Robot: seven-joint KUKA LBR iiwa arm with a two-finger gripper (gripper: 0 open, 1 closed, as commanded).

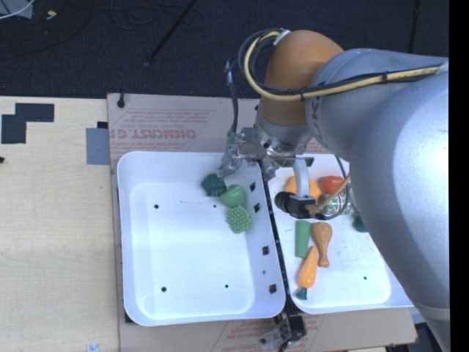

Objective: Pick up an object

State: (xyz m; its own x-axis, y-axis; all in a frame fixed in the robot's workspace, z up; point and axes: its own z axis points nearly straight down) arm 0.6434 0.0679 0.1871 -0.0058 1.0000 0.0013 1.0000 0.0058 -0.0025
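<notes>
Nearest, a carrot lay in the right bin. Farther, green toy pieces clustered in the left bin beside the divider. The gripper hovered over them, its opening impossible to judge; crowding could spoil a grasp.

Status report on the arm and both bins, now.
Gripper low at left bin back right corner, beside dark green toy. Nothing seen held. Green toys clustered there; carrot and others in right bin.

White bins, dark-green, green and bumpy pale-green toys, orange carrot, red piece.
</notes>
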